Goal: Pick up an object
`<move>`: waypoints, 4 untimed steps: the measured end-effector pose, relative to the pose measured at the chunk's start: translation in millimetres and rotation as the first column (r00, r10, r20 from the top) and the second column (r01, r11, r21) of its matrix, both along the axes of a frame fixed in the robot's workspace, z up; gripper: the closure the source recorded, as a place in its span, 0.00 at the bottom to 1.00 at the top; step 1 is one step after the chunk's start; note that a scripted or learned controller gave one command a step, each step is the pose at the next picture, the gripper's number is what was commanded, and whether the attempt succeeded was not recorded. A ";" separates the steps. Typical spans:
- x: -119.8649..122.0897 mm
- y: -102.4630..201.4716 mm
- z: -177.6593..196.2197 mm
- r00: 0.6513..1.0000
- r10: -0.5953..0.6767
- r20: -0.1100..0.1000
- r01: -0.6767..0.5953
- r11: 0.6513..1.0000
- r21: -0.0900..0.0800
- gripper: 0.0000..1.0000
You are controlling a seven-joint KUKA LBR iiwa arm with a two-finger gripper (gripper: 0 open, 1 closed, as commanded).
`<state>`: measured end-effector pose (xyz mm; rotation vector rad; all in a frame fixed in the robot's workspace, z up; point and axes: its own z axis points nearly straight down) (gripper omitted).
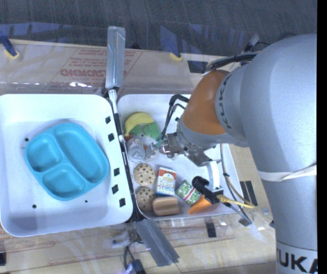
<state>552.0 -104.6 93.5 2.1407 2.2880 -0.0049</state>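
Here's the grey arm with the orange band [209, 110], reaching in from the right and low over the right-hand shallow white bin [152, 101]. The gripper [159, 147] hangs just beside a green leafy toy [151, 131] and a small clear, shiny item [136, 150]; spread or pressed together, I cannot tell from this angle, and nothing shows as held. A yellow banana-shaped toy [138, 120] lies at the far end, touching the green one. Nearer the camera sit two round speckled cookies [144, 174], a small white and orange carton [166, 181], a little green box [186, 192], a brown bread roll [164, 206] and an orange wedge [200, 206]. In the left-hand white bin [3, 153] lies a light blue divided plastic plate [66, 160].
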 end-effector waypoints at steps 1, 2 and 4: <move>-0.6 -0.2 -0.5 1.000 -0.001 -0.001 0.001 1.000 0.000 0.00; 95.9 -4.8 -0.3 1.000 -0.026 -0.003 0.026 1.000 0.008 0.00; -13.1 -15.1 -2.6 0.963 0.268 -0.008 -0.268 0.963 0.010 1.00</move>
